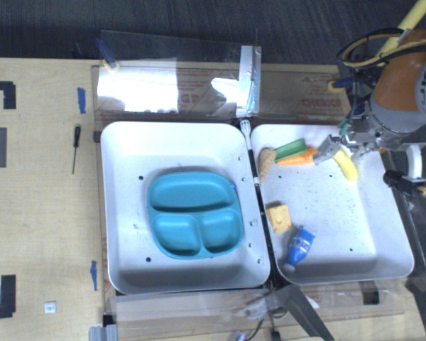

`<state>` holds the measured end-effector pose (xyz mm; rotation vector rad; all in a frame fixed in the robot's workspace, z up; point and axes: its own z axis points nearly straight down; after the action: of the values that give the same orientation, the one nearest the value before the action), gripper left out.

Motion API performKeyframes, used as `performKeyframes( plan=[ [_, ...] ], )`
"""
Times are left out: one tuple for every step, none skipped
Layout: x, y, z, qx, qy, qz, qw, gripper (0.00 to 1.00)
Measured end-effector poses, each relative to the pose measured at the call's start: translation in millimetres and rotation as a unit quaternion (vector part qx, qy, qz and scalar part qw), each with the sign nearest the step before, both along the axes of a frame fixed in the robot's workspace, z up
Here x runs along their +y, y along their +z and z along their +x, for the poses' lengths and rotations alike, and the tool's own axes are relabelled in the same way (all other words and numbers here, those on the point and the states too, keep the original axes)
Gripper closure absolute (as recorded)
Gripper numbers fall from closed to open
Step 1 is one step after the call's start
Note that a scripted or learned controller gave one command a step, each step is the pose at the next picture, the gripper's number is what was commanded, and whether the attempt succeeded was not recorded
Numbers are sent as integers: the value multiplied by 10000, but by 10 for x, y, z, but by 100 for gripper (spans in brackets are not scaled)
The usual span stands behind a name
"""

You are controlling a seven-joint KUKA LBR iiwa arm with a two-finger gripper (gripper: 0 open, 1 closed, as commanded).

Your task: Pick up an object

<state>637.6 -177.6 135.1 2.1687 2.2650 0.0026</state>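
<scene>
While the gripper (335, 148), its state impossible to tell, hovered between carrot (296, 160) and banana (346, 166), descent and closure remained.

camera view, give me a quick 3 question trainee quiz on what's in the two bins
1. True or false: the blue divided tray lies in the left bin.
2. Which item lies nearest the claw? A) blue bottle B) yellow banana C) cheese block
3. Fill in: the orange carrot lies just below the ____ pepper in the right bin.

Key
1. True
2. B
3. green
</scene>
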Motion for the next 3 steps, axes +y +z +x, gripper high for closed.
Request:
performKeyframes(
  plan=[
    [173,135,48,5,40,8,10000,0],
    [-296,-455,135,142,-461,93,9988,0],
    [-309,-365,145,112,-462,54,9989,100]
  ],
)
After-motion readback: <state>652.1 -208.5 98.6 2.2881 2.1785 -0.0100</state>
